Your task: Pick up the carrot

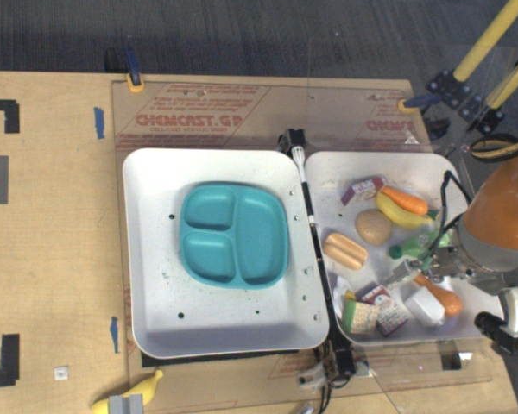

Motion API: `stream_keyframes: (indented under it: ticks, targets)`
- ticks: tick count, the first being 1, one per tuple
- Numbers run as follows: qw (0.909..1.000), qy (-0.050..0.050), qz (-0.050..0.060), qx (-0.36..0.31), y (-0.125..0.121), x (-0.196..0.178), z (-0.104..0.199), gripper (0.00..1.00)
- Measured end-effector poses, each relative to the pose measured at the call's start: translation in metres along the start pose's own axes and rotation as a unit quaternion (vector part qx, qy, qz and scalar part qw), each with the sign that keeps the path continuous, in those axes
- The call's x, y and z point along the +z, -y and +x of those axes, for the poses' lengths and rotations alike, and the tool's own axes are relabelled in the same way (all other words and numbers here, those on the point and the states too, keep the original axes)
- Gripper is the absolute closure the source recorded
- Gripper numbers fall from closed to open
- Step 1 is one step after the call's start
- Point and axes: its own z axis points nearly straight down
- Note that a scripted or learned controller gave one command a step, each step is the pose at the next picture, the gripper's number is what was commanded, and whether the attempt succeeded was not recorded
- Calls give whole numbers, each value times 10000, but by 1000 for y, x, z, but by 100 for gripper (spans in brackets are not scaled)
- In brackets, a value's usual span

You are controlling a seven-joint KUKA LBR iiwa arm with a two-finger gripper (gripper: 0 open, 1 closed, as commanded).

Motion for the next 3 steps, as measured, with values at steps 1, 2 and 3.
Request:
stream_keyframes:
  ticks: [1,2,3]
  targets:
    - [10000,69,-51,24,-2,-11,-5,100]
    - [10000,65,-44,24,-2,-11,-4,0]
    - [9978,-119,87,642,-16,-1,-42,0]
